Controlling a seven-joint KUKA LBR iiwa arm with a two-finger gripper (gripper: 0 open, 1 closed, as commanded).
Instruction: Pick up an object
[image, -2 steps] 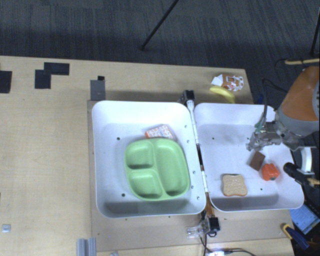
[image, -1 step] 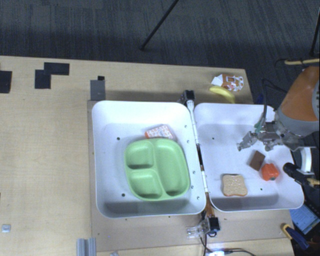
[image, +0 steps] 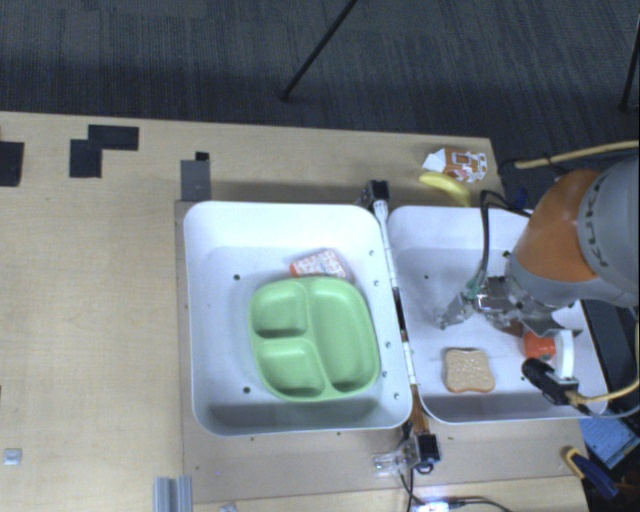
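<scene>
toast: the slice of toast (image: 468, 370) lies flat on the floor of the right bin (image: 440, 235), near its front wall.
my claw: my claw (image: 462, 308) hangs low in the same bin, just behind the toast.
way to go: the toast is a little toward the front edge from my claw, almost right under it.
toast shape: nearly square, so no long side to line up with.
claw state: i cannot tell, it is too small and blurry.
in my claw: i see nothing in it.
</scene>
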